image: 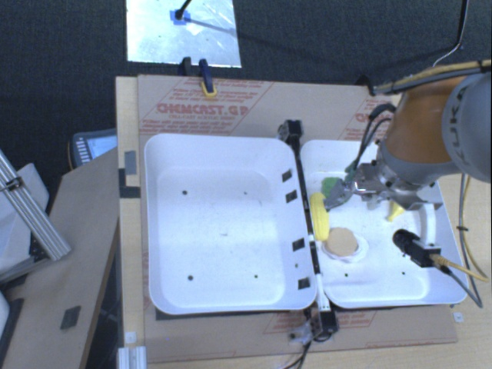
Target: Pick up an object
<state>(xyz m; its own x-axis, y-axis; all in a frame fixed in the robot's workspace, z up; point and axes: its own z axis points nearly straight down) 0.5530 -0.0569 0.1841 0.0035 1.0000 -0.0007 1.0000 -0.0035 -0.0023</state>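
In the right bin (384,284) our gripper (344,194), open or closed we cannot tell, hangs just beside a small green object (330,184), which we judge light and slippery, best pinched across its width.

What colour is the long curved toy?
The long curved toy is yellow, clearest in the camera view.

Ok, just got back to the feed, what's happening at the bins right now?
The KUKA arm is reaching over the right-hand bin, with its gripper low beside a small green object near the bin's back left. I cannot tell whether it has hold of it. A yellow banana-shaped item lies along that bin's left wall, and a round tan piece sits beside its near end. Nothing looks lifted yet.
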